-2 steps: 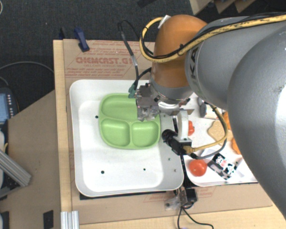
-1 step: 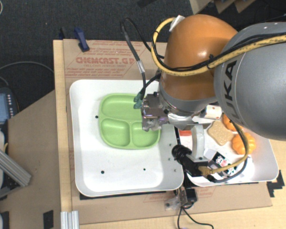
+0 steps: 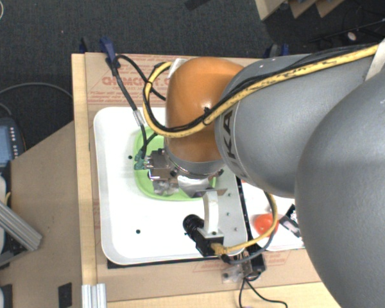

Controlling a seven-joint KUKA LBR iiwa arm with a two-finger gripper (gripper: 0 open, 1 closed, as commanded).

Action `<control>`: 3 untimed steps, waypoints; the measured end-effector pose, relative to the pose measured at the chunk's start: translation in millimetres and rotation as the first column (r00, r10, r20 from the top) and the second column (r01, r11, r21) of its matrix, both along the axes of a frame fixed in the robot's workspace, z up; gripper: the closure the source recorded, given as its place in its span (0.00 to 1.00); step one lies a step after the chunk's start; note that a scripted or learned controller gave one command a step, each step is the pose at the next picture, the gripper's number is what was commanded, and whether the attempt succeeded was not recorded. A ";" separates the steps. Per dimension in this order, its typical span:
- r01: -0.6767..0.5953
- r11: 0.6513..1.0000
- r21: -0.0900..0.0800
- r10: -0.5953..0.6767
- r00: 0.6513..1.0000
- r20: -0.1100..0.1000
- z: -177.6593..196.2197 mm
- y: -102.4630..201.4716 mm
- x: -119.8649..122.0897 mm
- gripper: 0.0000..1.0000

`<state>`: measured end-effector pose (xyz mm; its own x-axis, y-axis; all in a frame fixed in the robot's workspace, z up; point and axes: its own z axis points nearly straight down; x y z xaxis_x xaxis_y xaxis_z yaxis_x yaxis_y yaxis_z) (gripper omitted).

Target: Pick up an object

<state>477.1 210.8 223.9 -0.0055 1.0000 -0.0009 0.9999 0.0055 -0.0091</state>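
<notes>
A light green object [image 3: 145, 179], flat and rounded like a plate or lid, lies in the left white bin [image 3: 115, 191], mostly covered by the arm. The arm's orange band [image 3: 196, 108] and wrist hang directly over it. The gripper [image 3: 159, 175] reaches down onto the green object's middle; its fingers are hidden under the metal wrist parts. A small orange-red object [image 3: 263, 222] lies in the right bin, just beside the arm's grey body.
The big grey arm [image 3: 314, 146] covers most of the right bin and the divider. Black and yellow cables [image 3: 144, 98] loop from the wrist over the left bin's far edge. A black fitting [image 3: 194, 226] sits near the left bin's front edge.
</notes>
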 end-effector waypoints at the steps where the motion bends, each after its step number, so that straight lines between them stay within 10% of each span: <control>1: 0.013 1.000 -0.002 -0.013 1.000 0.005 -9.4 -75.0 29.7 1.00; 2: 0.012 1.000 0.000 -0.012 1.000 0.011 26.8 -129.2 9.9 1.00; 3: 0.000 1.000 0.007 -0.001 1.000 0.028 176.9 -98.1 13.3 1.00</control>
